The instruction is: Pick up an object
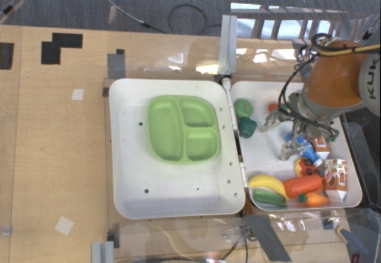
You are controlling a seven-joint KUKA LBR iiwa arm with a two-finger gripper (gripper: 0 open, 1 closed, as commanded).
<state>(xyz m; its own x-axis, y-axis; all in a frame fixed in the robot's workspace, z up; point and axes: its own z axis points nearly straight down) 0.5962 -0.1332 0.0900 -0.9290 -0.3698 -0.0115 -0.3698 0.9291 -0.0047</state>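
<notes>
Left bin [128, 196] is holding a green divided plate [183, 128] near its centre. Right bin [262, 143] is carrying green toys [244, 118] at 10 o'clock, banana [268, 183], cucumber [269, 197], carrots [305, 185] and a carton [336, 178] along 5–6 o'clock. Gripper [292, 135] is hanging over the bin's middle w/ jaws apart, nothing btwn them.

Arm [336, 80] enters from right, wrist pointing down, pincer [284, 135] low, fingers spread

Open floor mid right bin [262, 157]; toy clutter [300, 187] along near edge.
</notes>
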